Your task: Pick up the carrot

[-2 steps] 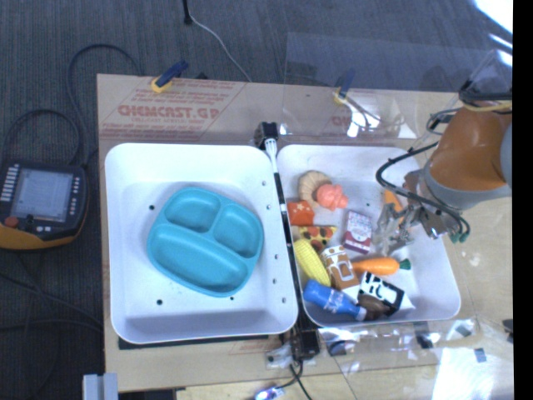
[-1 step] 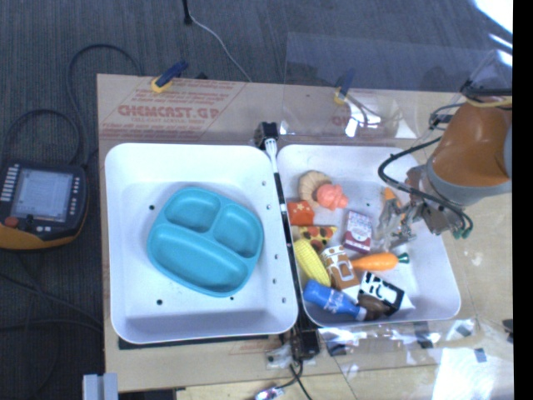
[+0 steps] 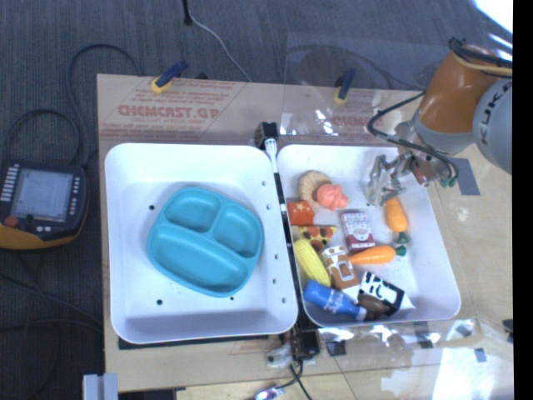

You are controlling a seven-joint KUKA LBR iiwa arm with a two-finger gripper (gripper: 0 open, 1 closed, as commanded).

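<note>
While the gripper [image 3: 385,180] hovers by the right bin's [image 3: 445,261] far edge, finger spread unclear, it should descend squarely over the carrot [image 3: 372,256].

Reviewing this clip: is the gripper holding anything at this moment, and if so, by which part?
Nothing is held. The gripper hovers over the right bin, its fingers with nothing between them. Both carrots lie in the bin, apart from it.

A pale wooden tabletop [image 3: 191,111] (red lettering across its far edge) stands on dark grey carpet floor [image 3: 92,15], with a black cable [image 3: 50,119] looping over the carpet and bright glare at upper right.
</note>
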